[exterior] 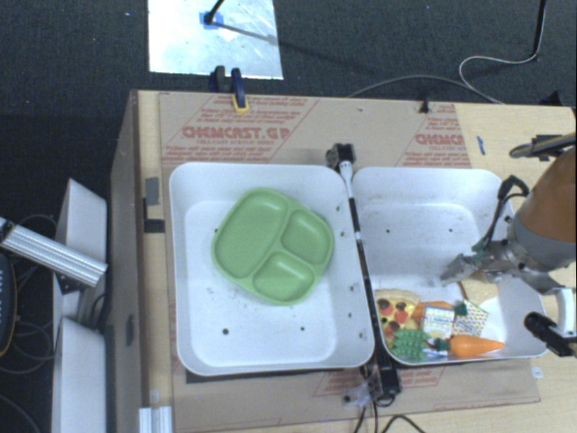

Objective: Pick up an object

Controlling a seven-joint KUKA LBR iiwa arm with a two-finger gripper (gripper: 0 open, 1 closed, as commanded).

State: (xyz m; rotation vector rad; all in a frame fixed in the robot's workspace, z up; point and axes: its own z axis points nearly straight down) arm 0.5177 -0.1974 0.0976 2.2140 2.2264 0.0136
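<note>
The claw (471, 268) hangs at 3 o'clock over the right bin (424, 197); its grip cannot be told. Toys (433, 325) crowd the bin's 6 o'clock edge; a green plate (273, 245) fills the left bin (194, 269).

The arm (550, 210) is reaching in from the right edge of the camera view, its orange band showing above the grey wrist. The wrist is angling down and leftward, and the gripper (462, 269) is pointing left at its end, its metal fingers (453, 266) splaying slightly apart.
</note>
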